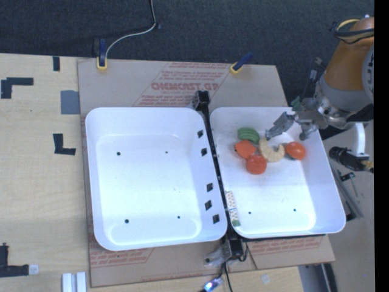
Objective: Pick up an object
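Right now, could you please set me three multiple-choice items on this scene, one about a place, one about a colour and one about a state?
1. Where do the small objects lie?
A. in the left bin
B. in the right bin
C. on the cardboard

2. What colour is the object nearest the divider's far end?
A. green
B. blue
C. black

3. Where is the pincer?
A. over the left bin
B. above the right bin's far side
C. off the bench, over the wooden floor

Answers: 1 B, the cluster sits in the right bin. 2 A, the green object lies at the far edge of the group. 3 B, the pincer hangs by the pale yellow object.
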Controlling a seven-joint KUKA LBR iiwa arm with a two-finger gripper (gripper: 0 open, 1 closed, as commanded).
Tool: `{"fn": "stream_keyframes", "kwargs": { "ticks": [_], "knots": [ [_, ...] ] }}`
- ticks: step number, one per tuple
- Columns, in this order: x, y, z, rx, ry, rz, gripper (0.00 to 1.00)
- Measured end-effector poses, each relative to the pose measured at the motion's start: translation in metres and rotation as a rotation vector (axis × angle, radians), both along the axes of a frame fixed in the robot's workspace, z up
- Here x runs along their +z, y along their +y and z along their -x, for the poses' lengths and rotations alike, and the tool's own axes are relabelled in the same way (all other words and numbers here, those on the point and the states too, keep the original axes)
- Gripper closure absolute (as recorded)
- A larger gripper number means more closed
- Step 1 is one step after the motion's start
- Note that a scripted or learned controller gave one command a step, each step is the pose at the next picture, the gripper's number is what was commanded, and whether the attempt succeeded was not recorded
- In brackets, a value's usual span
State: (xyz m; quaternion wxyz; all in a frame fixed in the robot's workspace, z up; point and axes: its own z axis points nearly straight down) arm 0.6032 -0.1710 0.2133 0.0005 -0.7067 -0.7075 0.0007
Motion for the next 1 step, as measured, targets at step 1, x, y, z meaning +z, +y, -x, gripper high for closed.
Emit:
{"fn": "stream_keyframes", "kwargs": {
  "ticks": [1],
  "knots": [
    [-0.1270,0.0319,0.0088,0.001,0.004,0.001,0.00]
  ]
}}
